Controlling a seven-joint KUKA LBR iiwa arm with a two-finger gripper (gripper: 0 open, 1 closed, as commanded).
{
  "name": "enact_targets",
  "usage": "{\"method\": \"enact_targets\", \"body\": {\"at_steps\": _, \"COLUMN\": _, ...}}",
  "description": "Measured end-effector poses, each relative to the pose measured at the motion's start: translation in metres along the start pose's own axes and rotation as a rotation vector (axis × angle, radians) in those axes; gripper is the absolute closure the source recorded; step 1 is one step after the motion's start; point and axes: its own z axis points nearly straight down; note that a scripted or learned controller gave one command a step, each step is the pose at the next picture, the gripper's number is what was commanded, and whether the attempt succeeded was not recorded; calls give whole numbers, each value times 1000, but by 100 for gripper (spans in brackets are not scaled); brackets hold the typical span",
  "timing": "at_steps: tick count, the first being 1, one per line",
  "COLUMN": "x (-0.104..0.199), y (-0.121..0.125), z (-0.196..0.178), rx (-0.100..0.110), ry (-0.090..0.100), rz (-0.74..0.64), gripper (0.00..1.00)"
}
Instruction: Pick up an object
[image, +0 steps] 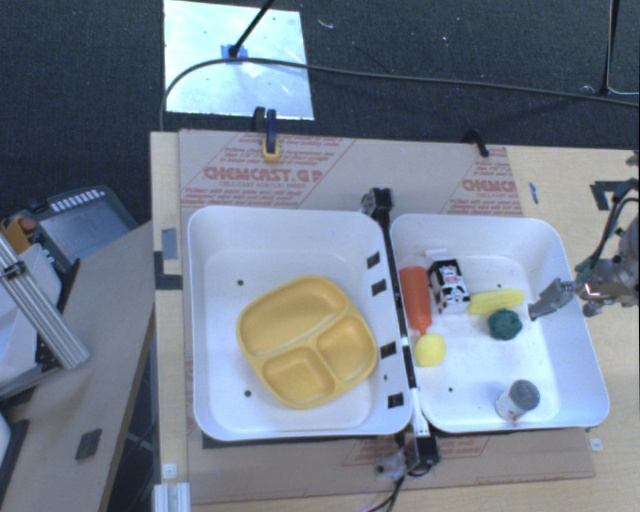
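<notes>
Gripper (556, 297) at right bin's (575, 345) right edge, can't tell its state. Green ball (504, 324) beside it; yellow tray (305, 340) in left bin (215, 300).

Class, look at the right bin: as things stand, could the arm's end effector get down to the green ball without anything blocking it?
Probably yes. The end effector sits at the right bin's right rim, and the green ball lies just beside it with bare bin floor between. Only the yellow corn lies close behind the ball.
</notes>
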Motion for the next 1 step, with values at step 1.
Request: {"method": "enact_targets", "body": {"at_steps": 1, "x": -1, "y": 0, "z": 42, "rx": 2, "ry": 1, "rz": 2, "gripper": 0}}
